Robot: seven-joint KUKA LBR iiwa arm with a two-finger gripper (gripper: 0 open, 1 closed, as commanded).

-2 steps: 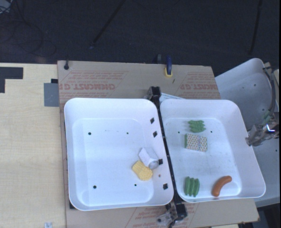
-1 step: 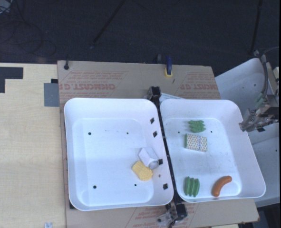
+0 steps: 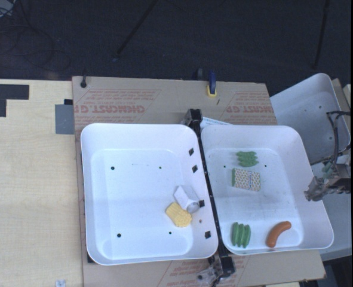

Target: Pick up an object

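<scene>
Two shallow white bins stand side by side in the lower half of the frame, on a brown cardboard sheet [image 3: 164,103] with red printing.

The left bin [image 3: 98,160] holds two things near its lower right corner: a yellow piece like a corn cob [image 3: 178,214] and, touching it on the upper right, a small white object [image 3: 186,198] whose kind is hard to make out.

The right bin [image 3: 295,142] holds four things. A green ridged piece [image 3: 246,158] lies in the upper middle, and just below it is a flat speckled block [image 3: 246,179], pale with small dots. Near the lower edge lie a second green piece [image 3: 241,234] and, to its right, an orange sausage shape [image 3: 278,233].

The gripper [image 3: 319,190] is at the right edge of the frame, just outside the right wall of the right bin. It is small, dark and blurred, partly cut off there, so how it stands I cannot tell.

The nearest object to it is the orange sausage shape, lower and to the left, inside the bin. The speckled block is further left at about the same height as the gripper. Nothing touches the gripper.
</scene>
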